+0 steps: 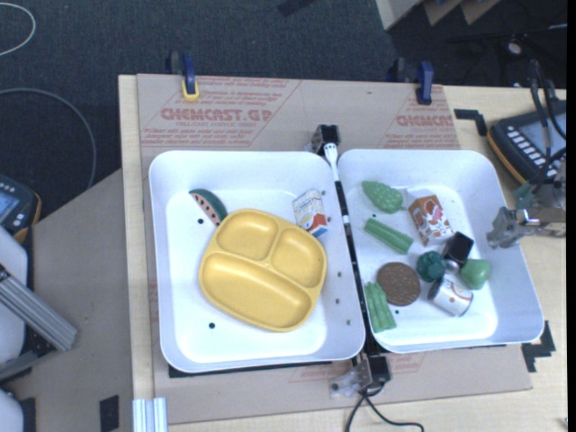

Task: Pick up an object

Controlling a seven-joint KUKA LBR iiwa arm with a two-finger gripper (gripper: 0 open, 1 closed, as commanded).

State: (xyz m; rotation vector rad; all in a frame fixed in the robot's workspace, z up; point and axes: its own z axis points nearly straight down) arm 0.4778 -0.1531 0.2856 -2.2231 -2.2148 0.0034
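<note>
**Gripper at right bin's rim, objects untouched**

Camera view: two white bins side by side on a cardboard-covered bench. The left bin (171,268) holds a yellow divided tray (261,268) at its centre, with a watermelon slice toy (209,207) at the tray's 10 o'clock and a small carton (309,211) touching the tray's edge at 1 o'clock.

The right bin (504,322) carries the clutter: a bumpy green piece (382,196) at 11 o'clock, a red-and-white snack packet (429,219) near the top centre, a green bar (388,236) left of centre, a brown disc (398,283) at centre, a teal lump (431,265) just beside the disc, a black block (458,246), a light green lump (475,273), a silver can (451,297) at 5 o'clock, and a green pod (378,308) at 7 o'clock.

The gripper (509,226) sits at 3 o'clock over the right bin's rim, apart from every object. Nothing is visible between its fingers; whether the jaws are apart or together cannot be told.
</note>
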